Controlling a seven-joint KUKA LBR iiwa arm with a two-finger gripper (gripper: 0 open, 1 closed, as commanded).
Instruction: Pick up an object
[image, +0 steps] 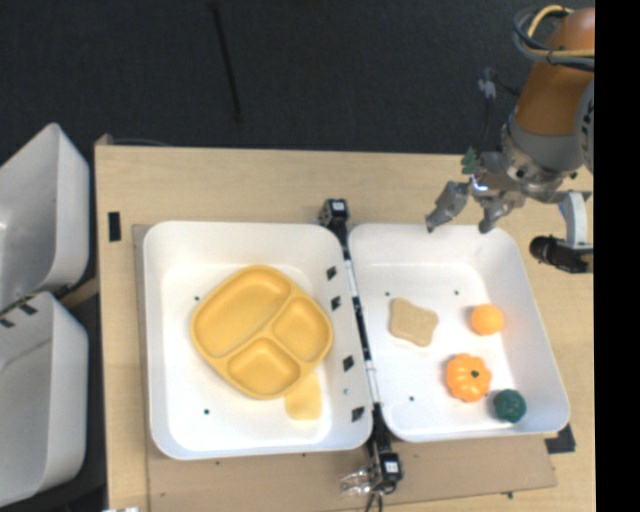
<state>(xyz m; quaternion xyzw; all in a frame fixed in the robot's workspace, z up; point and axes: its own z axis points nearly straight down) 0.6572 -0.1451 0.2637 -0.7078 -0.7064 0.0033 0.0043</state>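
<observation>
My gripper (465, 212) hangs above the far edge of the right bin (425, 415), open, with nothing between its fingers. In that bin lie a tan toast-shaped piece (412, 322), a small orange ball (486, 319), an orange pumpkin (467, 377) and a dark green ball (509, 405). All of them sit nearer the camera than the gripper, well apart from it.
The left bin (175, 430) holds a yellow divided plate (262, 331) and a pale yellow piece (304, 401) just below it. A black clip row (350, 320) runs along the seam between the bins. White bench parts (40, 300) stand at the far left.
</observation>
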